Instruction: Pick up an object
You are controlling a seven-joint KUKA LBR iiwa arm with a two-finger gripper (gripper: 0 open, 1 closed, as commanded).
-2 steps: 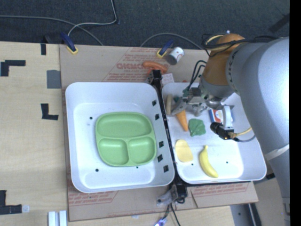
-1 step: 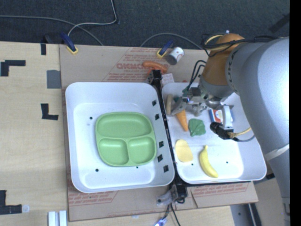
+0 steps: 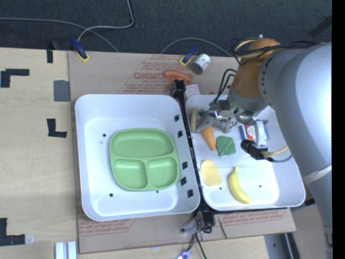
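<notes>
My gripper (image 3: pixel 207 120) is low in the right bin (image 3: pixel 280 196), near its far left corner, under the orange wrist band. An orange carrot-shaped piece (image 3: pixel 208 137) lies right at the gripper's tip, touching or nearly touching it. A green leafy piece (image 3: pixel 225 145) lies just right of the carrot. Nearer the front lie a pale yellow oval piece (image 3: pixel 211 173) and a yellow banana (image 3: pixel 237 185). The metal parts at the tip blur together.
The left bin (image 3: pixel 89 123) holds a green divided plate (image 3: pixel 144 159). A black divider with clips (image 3: pixel 186 144) runs between the bins. An orange sausage-shaped item (image 3: pixel 177 75) and a small grey cylinder (image 3: pixel 200 63) lie on the cardboard behind the bins. The arm covers the right bin's right side.
</notes>
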